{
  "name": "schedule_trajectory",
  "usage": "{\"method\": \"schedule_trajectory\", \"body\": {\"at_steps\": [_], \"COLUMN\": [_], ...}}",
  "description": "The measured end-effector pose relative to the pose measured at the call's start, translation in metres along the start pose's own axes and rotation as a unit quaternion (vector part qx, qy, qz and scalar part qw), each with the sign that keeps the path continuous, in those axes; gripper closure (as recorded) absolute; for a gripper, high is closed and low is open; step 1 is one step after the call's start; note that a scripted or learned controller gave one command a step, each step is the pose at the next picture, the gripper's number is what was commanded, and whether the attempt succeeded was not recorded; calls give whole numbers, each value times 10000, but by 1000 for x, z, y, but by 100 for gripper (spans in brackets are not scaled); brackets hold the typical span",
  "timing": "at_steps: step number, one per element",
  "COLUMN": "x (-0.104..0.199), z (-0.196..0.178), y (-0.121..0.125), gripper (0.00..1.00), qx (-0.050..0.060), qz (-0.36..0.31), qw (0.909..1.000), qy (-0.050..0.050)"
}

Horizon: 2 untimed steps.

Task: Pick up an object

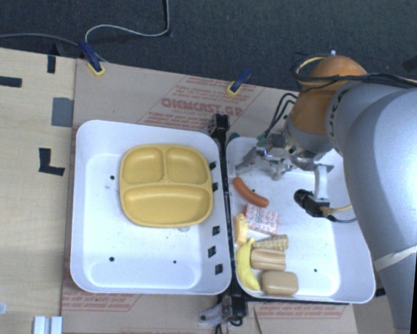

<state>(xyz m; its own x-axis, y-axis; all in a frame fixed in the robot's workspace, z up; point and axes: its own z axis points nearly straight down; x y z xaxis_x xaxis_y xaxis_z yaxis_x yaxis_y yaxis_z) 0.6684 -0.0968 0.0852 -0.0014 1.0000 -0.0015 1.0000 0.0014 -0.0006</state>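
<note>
On the cardboard sheet (193, 102) under the bins we can read red lettering, "CHEMCAST", upper middle of the frame; the smaller print along the lower edge is too small to read.

We count two white bins. The left bin (90, 210) holds one yellow divided tray (166, 183) with three compartments, lying flat in its upper half. The right bin (338, 263) holds six things, all along its left side: one sausage (251, 192), lying at a slant just below the gripper; one clear wrapped packet with red print (263, 220) just under it; one banana (245, 264) along the bin's left wall; one ridged pale piece (273, 242); and two tan bread-like blocks (268, 259) (279, 282) stacked toward the lower edge, touching the banana. Two yellow-and-blue clamps (93, 60) (238, 85) sit on the cardboard's upper edge.

The arm comes in from the right of the frame, its orange band (325, 93) above the wrist, bent down into the upper part of the right bin. The gripper (271, 161) sits low over the bin's upper left area, near the sausage; we cannot tell how its tool stands, and nothing shows in its hold.
</note>
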Motion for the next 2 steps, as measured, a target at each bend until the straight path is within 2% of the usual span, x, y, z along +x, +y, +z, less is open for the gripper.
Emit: {"method": "schedule_trajectory", "body": {"at_steps": [1, 2], "x": [0, 0], "z": [-10, -10], "y": [1, 0], "gripper": [100, 0], "qx": [-9, -9], "qz": [-5, -5], "qw": [10000, 10000], "qy": [-2, -2]}}
